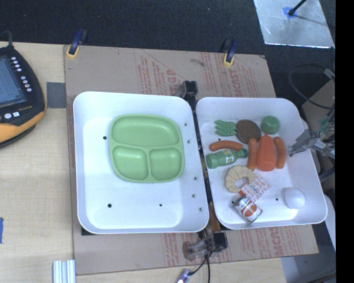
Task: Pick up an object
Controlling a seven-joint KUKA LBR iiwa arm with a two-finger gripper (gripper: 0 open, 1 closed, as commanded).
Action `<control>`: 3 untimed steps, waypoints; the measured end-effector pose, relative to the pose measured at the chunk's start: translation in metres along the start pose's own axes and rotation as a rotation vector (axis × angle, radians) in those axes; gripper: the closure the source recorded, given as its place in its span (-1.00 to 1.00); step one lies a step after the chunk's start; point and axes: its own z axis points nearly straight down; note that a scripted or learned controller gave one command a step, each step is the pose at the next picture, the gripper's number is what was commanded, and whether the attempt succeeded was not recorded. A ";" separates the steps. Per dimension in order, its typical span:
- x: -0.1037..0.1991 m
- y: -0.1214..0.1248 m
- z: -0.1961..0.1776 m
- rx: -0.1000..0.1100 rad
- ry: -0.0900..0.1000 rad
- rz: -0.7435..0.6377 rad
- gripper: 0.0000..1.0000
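Note:
The right bin (310, 214) holds several toy foods. Among them are an orange carrot (265, 153), a red sausage (227, 145), a green bottle (226, 157), a brown piece (248, 130), a green ball (270, 124), a leafy green piece (225, 127), a beige ridged slice (238, 177), a small can (246, 209) and a white egg (294, 198). My gripper (307, 142) hangs at the bin's right rim, just right of the carrot and apart from it. Nothing is seen in its grasp.
The left bin (91, 205) bears a green divided plate (146, 148). A teach pendant (9, 96) lies at the far left of the bench. Clamps (229, 52) pin the cardboard underlay at the back.

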 end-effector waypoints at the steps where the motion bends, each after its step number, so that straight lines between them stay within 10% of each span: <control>1: 0.000 0.039 0.095 0.003 0.000 -0.003 -1.00; 2: 0.033 0.089 0.177 0.004 0.000 -0.002 -1.00; 3: 0.031 0.089 0.165 0.002 -0.002 -0.003 1.00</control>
